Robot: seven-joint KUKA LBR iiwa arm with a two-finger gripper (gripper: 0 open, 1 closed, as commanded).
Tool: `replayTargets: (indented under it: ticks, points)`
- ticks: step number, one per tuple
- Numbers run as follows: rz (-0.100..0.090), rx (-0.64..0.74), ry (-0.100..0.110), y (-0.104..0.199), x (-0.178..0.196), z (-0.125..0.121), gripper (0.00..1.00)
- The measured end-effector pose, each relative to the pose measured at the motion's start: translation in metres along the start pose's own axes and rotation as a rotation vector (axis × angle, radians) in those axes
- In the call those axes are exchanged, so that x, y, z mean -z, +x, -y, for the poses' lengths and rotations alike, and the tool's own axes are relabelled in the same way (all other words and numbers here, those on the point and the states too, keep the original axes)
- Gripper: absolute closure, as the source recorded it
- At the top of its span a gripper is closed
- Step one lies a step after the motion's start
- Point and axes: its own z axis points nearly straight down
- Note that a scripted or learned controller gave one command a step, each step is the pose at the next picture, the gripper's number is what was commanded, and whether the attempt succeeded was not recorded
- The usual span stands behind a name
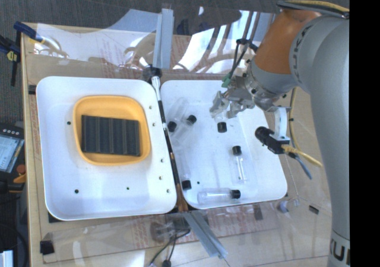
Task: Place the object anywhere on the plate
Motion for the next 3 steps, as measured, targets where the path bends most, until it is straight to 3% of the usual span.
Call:
replayTargets:
  ticks: [1, 2, 3]
  points:
    - [0.000, 0.000, 0.000, 0.000, 0.000, 0.000, 0.00]
    - [0.002, 0.217, 0.000, 0.078, -0.023, -0.024, 0.00]
    - [0.001, -0.236, 0.003, 0.130, -0.012, 0.051, 0.00]
